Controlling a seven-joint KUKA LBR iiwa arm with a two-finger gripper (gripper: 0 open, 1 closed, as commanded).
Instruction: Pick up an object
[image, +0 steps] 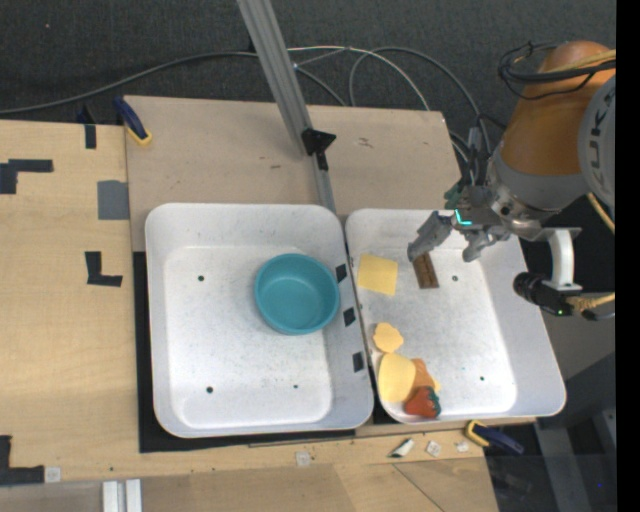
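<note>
Camera view: open pincer (453, 240) hovers right of centre, above a small brown block (426, 270) in the right bin (520, 345).

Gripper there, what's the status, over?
Gripper open above right bin, holding nothing. Brown block just below it. Yellow square alongside, apart.

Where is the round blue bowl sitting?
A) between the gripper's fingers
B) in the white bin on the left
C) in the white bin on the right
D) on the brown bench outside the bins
B: the round blue bowl rests on the floor of the shallow white bin on the left, while the arm's two-finger gripper is over the white bin on the right.
</note>
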